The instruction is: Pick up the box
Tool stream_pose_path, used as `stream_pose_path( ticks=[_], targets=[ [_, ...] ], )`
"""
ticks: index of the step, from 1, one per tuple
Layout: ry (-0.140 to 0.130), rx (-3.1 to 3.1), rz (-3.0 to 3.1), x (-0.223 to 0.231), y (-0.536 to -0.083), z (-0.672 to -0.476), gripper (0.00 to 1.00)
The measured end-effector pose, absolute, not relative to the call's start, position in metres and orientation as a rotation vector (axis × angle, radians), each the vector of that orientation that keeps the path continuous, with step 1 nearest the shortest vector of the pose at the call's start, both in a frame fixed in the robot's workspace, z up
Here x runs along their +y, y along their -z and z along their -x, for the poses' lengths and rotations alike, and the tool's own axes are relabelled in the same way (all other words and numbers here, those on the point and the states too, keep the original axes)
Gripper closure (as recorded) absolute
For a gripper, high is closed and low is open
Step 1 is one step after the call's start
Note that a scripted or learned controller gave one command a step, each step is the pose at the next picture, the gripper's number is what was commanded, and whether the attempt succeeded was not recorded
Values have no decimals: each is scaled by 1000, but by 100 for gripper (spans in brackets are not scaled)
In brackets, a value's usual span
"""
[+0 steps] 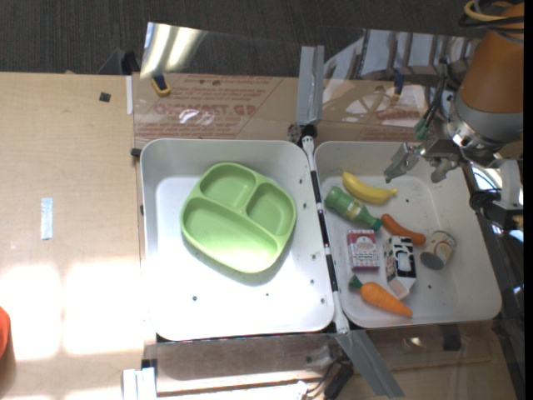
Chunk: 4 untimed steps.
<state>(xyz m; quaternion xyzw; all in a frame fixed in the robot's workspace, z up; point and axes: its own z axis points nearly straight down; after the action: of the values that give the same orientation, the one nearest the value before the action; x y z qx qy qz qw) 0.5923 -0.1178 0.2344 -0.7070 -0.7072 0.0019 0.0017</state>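
Observation:
A small red and white box (363, 250) lies flat near the middle of the right bin (475, 307). My gripper (418, 168) hangs over the far right part of that bin, up and to the right of the box and well apart from it. Its two fingers (397, 166) are spread open with nothing between them. The orange-banded wrist rises behind it at the top right.
Around the box lie a banana (368, 189), a green bottle (351, 207), two carrots (403, 228) (386, 298), a white and black carton (402, 266) and a can (438, 248). A green divided plate (239, 217) sits in the left bin (166, 307).

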Motion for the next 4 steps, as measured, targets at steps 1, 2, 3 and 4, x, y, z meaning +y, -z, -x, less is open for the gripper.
stream_pose_path(
  ticks=[1,2,3,4],
  targets=[
    [-3,-2192,2248,-145,-142,-552,0],
    [8,-2317,2132,-103,-97,-566,0],
    [-2,-2347,2089,-128,-91,-644,0],
    [-1,-2408,2017,-95,-92,-599,0]
  ],
)
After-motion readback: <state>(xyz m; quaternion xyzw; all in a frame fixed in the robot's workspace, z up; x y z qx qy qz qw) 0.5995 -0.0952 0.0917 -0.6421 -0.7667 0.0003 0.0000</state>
